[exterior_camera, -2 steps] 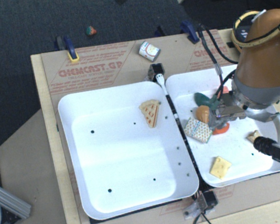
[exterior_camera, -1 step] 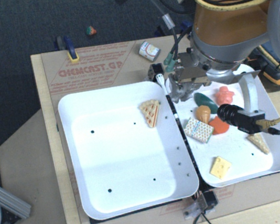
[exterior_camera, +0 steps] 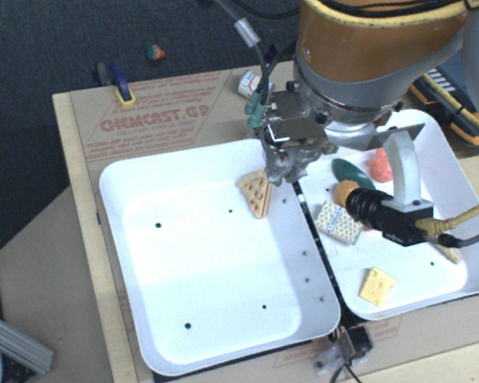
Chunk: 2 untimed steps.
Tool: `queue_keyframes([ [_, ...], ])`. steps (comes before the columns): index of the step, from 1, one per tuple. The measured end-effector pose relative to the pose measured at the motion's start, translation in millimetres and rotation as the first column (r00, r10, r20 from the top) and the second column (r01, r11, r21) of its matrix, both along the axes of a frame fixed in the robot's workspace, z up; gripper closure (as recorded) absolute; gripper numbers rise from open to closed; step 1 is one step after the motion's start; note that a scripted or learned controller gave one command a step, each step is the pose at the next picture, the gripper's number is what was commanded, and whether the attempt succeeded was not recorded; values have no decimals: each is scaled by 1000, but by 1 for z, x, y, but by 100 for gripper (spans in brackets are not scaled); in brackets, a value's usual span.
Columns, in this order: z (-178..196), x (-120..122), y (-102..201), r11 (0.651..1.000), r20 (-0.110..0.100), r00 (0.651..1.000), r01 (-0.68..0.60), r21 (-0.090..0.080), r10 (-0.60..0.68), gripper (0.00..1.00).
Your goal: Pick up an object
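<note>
Camera view showed the arm (exterior_camera: pixel 392 15) reaching in from the upper right. Its broad, glossy orange band sat above a grey wrist that pointed down at the far end of the wall shared by the two bins. The gripper (exterior_camera: pixel 282 162) hung over that wall, at the right edge of the left bin (exterior_camera: pixel 199 275). Its metal body hid the tips, so I could not tell whether it was spread or pressed together.

The wedge (exterior_camera: pixel 256 194), a tan triangle with a waffle-like grid, lay in the left bin just beside the gripper, near the bin's right wall. Nothing showed it being pinched.

In the right bin (exterior_camera: pixel 436 276) were several things:
- a pale block (exterior_camera: pixel 339 222) with a fine printed pattern, close to the shared wall
- a yellow cheese (exterior_camera: pixel 376 286) slab with holes, nearer the front
- a smooth green piece (exterior_camera: pixel 350 169), an orange-brown ball (exterior_camera: pixel 345 190) and a pink lump (exterior_camera: pixel 380 166), clustered under the wrist

Both bins were shallow, smooth white plastic with rounded corners.
</note>
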<state>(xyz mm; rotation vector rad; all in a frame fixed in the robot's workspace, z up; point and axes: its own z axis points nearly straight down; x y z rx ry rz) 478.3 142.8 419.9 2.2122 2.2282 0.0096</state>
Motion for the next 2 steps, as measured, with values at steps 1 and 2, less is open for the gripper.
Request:
queue_keyframes([
  [1,-4,1,-49,1000,-8,1000,12,-4,-12,100],
  [2,62,12,44,1000,4,1000,-3,2,3,100],
])
